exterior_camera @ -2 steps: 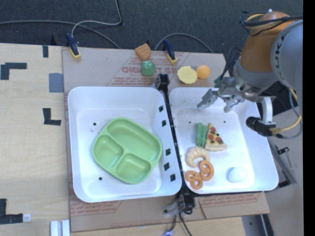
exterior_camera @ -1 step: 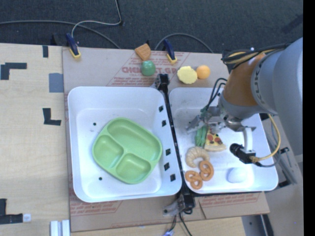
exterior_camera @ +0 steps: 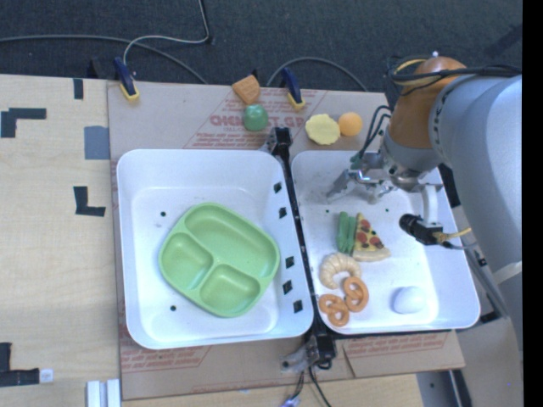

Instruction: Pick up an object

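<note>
My gripper (exterior_camera: 361, 183) hangs low over the back of the right bin (exterior_camera: 450, 270), below the orange band of the arm. Just in front of it lie a green pod (exterior_camera: 344, 231) and a toy pizza slice (exterior_camera: 370, 238), side by side and touching. Nearer the front edge sit a pale croissant-like piece (exterior_camera: 339, 266), two pretzels (exterior_camera: 355, 293) (exterior_camera: 335, 310) and a white egg (exterior_camera: 409, 299). I see nothing held in the gripper.
The left bin (exterior_camera: 140, 185) holds a green divided plate (exterior_camera: 219, 259). Behind the bins, on the cardboard, lie an orange block (exterior_camera: 247, 88), a green ball (exterior_camera: 254, 118), a yellow piece (exterior_camera: 322, 129) and an orange ball (exterior_camera: 349, 125). A black divider (exterior_camera: 293, 219) separates the bins.
</note>
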Tool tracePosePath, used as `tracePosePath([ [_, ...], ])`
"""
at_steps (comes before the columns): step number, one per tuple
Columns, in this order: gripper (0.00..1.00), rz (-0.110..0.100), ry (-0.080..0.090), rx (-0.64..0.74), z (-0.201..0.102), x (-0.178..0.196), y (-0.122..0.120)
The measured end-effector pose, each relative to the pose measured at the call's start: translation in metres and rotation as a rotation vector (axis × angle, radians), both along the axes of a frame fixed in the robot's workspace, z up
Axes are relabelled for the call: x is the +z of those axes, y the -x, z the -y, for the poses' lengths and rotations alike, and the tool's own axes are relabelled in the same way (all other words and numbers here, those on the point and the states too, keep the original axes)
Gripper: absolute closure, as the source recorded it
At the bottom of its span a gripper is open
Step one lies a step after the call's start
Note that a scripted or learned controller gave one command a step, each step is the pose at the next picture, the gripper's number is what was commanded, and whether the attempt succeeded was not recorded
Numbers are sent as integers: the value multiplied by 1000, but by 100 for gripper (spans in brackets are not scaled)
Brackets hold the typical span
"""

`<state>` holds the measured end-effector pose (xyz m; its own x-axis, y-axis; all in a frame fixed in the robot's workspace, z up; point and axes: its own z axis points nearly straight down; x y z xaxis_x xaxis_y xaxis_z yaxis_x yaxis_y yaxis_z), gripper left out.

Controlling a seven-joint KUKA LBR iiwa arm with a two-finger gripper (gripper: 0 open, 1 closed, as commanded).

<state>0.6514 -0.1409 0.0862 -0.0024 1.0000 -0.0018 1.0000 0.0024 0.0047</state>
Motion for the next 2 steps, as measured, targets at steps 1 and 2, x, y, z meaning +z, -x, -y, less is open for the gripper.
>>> tracePosePath([
  [1,0,-3,0,-2,-27,0,43],
  [2,0,1,1,-2,-32,0,58],
])
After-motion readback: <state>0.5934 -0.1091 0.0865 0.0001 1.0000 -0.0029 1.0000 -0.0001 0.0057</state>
